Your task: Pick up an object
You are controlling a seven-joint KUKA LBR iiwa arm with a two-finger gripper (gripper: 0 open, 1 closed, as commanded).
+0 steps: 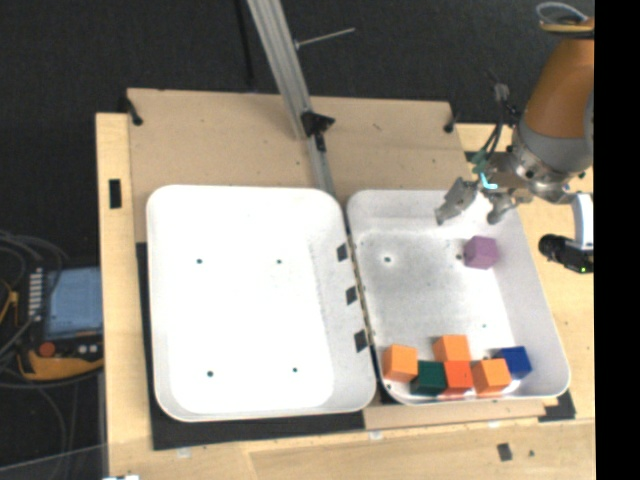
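Two white bins are seen side by side on the counter (200, 138). The left bin (250, 298) has plain white inside with a few small dark dots. The right bin (400, 288) holds the blocks. A purple block (482, 252) is seen alone near the top right of this bin, well apart from the others. A bunch of blocks is packed along the bottom edge: an orange block (401, 361) on the left, a dark green block (431, 376) just beside it, more orange blocks (458, 360) in the middle, and a blue block (514, 360) on the right end. The gripper (472, 204) is seen over the top right corner of the right bin, above and a little left of the purple block and not touching it. Its two fingers (450, 204) are spread apart, and nothing is held between them. The grey arm (556, 118) with its orange part is seen coming in from the right. A long grey pole (285, 58) is seen running from the top down to the place between the two bins.
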